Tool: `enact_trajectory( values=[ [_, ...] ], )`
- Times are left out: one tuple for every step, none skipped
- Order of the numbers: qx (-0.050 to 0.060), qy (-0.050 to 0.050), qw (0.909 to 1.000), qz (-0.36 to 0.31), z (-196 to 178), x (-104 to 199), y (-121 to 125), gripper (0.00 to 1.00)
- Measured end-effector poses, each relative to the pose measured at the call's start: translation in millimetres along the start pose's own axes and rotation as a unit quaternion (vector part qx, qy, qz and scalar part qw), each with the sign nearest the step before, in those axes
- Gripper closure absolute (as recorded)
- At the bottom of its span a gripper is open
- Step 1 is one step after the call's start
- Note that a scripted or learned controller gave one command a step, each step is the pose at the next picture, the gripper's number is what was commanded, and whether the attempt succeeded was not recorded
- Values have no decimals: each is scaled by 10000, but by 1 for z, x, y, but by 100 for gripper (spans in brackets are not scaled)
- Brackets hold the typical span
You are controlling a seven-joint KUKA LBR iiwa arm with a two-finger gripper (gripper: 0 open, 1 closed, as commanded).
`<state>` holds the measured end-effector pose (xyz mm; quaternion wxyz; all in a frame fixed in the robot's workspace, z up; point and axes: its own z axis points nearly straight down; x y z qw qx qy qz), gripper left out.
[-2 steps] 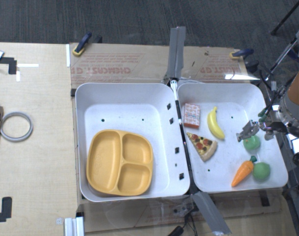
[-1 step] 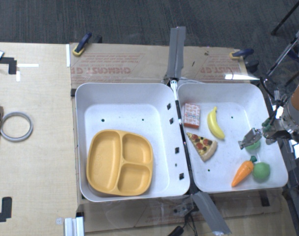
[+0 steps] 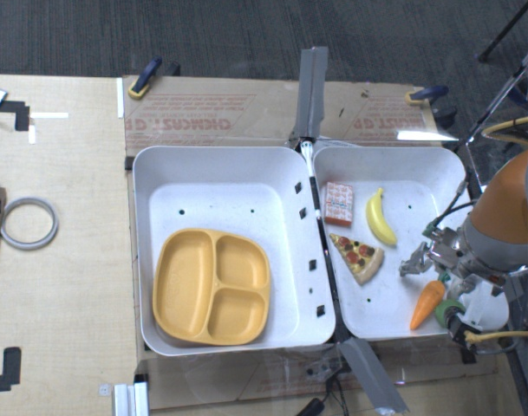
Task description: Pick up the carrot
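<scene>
An orange carrot (image 3: 426, 304) with a green stem end lies in the right bin (image 3: 402, 173), near its front right corner. My gripper (image 3: 430, 265) hangs just above and behind the carrot's thick end, its metal fingers (image 3: 414, 263) spread to the left of the wrist. Nothing sits between them. The arm's orange band (image 3: 509, 206) rises to the right.
In the right bin lie a banana (image 3: 381, 217), a pizza slice (image 3: 358, 256) and a small red-and-white box (image 3: 338, 203). The left bin (image 3: 220, 173) holds a yellow divided plate (image 3: 214, 286). A tape roll (image 3: 25, 223) rests on the bench at far left.
</scene>
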<state>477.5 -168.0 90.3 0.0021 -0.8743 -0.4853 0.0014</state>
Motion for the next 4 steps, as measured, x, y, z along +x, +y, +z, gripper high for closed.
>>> enact_trajectory(
  values=[
    [15, -4, 10000, 14, -8, -1, 0, 100],
    [-13, -12, 9955, -946, -111, 70, 33, 100],
    [-18, -12, 9990, -444, -200, 38, 90, 100],
    [-1, -15, 9983, -583, -151, 65, 29, 100]
  ],
)
